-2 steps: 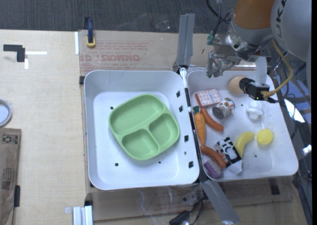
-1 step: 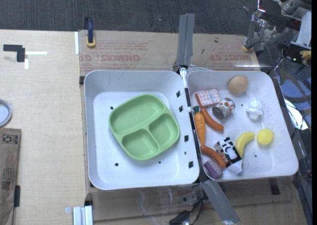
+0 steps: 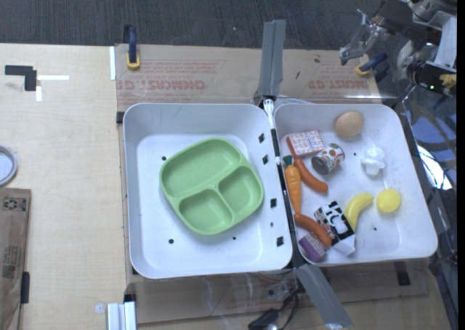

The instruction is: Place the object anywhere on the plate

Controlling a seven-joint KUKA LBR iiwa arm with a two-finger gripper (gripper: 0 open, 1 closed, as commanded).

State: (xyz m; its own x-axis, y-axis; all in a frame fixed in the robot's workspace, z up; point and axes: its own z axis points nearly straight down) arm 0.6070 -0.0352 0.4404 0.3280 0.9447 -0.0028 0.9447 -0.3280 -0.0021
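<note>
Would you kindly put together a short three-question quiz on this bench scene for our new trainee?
1. True or false: the green plate lies in the same bin as the banana.
2. Which object sits nearest the far right corner of the right bin? A) the egg B) the carrot C) the lemon
3. Fill in: the plate has ___ compartments.

Key
1. False: the plate lies in the left bin, the banana in the right one.
2. A, the egg.
3. Three.
</note>
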